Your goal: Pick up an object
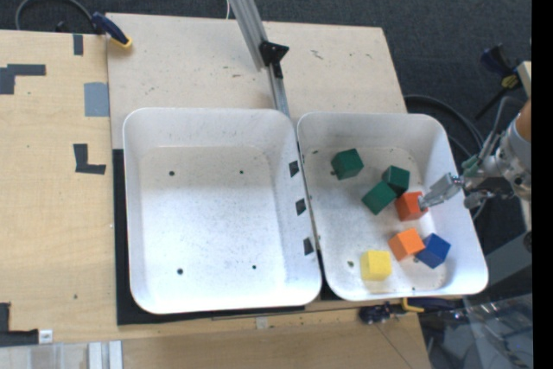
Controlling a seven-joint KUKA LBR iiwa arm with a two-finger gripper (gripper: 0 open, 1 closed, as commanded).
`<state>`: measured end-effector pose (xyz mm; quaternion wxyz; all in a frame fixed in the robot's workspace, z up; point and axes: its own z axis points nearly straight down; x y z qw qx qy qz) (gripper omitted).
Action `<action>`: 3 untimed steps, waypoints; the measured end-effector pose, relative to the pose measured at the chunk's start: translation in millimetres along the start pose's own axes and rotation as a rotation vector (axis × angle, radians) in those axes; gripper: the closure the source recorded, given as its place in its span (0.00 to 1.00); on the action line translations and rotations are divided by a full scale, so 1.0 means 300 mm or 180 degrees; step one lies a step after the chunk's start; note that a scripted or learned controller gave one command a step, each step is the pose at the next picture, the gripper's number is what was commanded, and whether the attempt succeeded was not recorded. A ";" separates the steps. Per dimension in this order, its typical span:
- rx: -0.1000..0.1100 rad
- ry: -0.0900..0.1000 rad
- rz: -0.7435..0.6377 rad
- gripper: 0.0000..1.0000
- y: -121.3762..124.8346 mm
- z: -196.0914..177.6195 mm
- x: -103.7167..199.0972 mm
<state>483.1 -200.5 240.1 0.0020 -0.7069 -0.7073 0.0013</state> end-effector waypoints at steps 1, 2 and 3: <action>0.0008 0.0004 -0.0003 0.00 0.022 0.181 0.028; 0.0008 0.0003 0.0001 0.00 0.001 0.391 0.035; -0.0002 0.0003 -0.0004 1.00 0.005 0.349 0.036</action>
